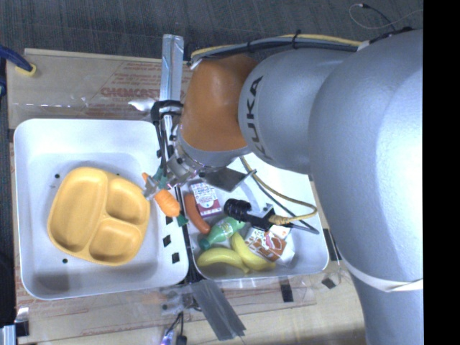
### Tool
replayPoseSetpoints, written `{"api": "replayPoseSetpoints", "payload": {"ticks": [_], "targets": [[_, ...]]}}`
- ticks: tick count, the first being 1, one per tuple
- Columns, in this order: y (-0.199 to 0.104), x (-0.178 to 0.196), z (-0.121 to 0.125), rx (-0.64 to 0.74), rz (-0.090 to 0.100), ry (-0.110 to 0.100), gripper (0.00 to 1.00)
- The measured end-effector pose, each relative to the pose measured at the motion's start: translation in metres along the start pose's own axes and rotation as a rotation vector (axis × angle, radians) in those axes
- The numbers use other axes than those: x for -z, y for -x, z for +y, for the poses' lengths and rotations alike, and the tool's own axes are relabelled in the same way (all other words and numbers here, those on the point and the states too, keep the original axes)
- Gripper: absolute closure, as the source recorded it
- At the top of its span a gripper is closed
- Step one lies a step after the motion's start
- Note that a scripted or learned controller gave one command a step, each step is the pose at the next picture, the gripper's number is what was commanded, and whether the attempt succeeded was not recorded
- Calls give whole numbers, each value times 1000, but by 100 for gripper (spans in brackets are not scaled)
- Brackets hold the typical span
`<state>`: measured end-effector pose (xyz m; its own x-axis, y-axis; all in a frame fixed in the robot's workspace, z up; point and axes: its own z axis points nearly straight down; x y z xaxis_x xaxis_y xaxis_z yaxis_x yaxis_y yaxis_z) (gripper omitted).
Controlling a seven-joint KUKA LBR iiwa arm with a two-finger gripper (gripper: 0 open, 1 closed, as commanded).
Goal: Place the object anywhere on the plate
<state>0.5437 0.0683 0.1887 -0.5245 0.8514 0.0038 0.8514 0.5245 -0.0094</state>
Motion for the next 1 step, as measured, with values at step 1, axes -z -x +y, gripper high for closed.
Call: {"api": "replayPoseSetpoints", "payload": {"ticks": [1], "targets": [[1,0,0,-2,0,0,0]]}}
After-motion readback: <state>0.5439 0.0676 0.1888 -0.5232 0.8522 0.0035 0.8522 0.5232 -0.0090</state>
